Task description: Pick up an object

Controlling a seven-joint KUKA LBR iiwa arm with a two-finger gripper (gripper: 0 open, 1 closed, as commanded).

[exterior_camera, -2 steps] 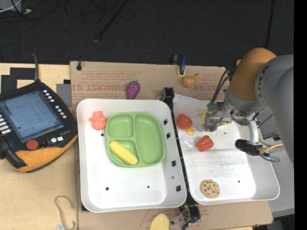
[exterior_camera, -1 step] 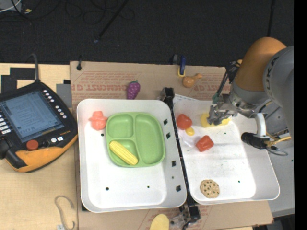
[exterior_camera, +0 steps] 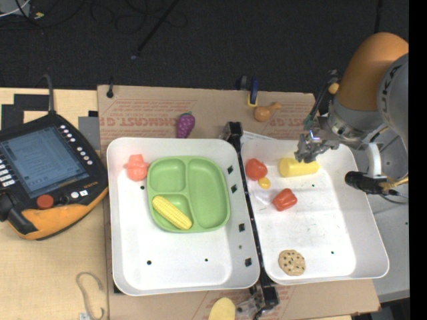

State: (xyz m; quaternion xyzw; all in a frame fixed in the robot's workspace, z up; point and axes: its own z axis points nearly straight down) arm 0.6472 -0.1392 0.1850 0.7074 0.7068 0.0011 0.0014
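Even overhead light, bright white bins point(exterior_camera: 333, 259) with faint shadows, dark backdrop, slightly soft, grainy focus.

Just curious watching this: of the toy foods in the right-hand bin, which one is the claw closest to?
The yellow block, at the bin's far side, right beneath the gripper. The red tomato, red pepper and cookie lie farther off.

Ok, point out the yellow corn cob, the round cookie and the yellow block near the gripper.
Yellow corn cob point(exterior_camera: 172, 213), camera view, middle of the cob.
Round cookie point(exterior_camera: 291, 262), camera view, centre of its top.
Yellow block point(exterior_camera: 299, 168), camera view, middle of its top face.
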